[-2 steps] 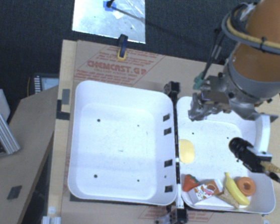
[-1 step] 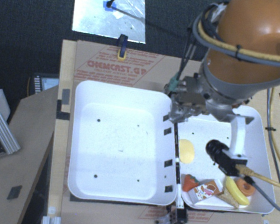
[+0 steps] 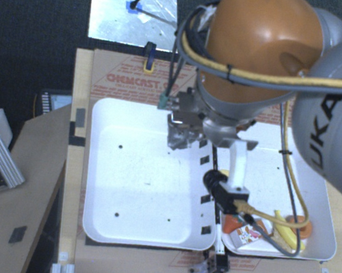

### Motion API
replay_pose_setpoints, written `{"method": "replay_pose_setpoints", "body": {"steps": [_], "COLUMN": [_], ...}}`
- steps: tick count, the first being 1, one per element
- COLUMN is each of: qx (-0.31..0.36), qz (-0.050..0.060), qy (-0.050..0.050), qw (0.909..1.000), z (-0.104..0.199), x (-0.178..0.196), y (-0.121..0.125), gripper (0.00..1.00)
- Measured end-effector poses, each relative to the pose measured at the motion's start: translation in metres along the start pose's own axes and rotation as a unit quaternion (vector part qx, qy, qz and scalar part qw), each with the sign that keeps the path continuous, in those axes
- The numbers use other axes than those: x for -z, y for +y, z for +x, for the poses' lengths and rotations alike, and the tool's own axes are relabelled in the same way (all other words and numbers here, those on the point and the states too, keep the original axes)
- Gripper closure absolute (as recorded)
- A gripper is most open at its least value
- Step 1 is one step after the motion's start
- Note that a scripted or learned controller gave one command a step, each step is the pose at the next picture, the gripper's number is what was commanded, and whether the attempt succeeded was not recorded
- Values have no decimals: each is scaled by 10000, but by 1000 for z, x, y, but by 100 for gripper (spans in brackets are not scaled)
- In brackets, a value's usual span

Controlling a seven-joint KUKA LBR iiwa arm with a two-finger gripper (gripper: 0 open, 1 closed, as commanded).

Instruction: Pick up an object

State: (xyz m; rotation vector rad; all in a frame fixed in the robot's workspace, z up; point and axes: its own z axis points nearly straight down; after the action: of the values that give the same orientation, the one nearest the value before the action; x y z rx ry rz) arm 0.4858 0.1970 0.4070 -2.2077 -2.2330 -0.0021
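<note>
A: We see the arm (image 3: 273, 59) first, its orange dome filling the far right of the scene and hanging over both bins. Below it lies the left bin (image 3: 140, 234), whose white floor shows a few dark dots.

B: And we make out the right bin (image 3: 323, 235) beside it, much of it hidden by the arm. In its near corner we see a small heap: a yellow object (image 3: 288, 232), an orange object (image 3: 233, 222) and a red-and-white packet (image 3: 246, 235), close together, with a yellow cable looping over them.

A: The gripper (image 3: 180, 137) sits over the far part of the left bin, well apart from that heap. We cannot tell how it is set, and nothing shows in its hold.

B: Under the bins we read a printed cardboard sheet (image 3: 128, 78) on the worktop (image 3: 31, 165).
</note>
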Motion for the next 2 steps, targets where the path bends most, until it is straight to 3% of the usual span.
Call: {"method": "replay_pose_setpoints", "body": {"steps": [1, 2], "qx": [-62, -58], "qz": [50, -3], "qy": [-30, -8], "qw": [10000, 10000], "z": [-17, -16], "x": [-137, -130], "y": [-1, 1], "gripper": [100, 0]}}
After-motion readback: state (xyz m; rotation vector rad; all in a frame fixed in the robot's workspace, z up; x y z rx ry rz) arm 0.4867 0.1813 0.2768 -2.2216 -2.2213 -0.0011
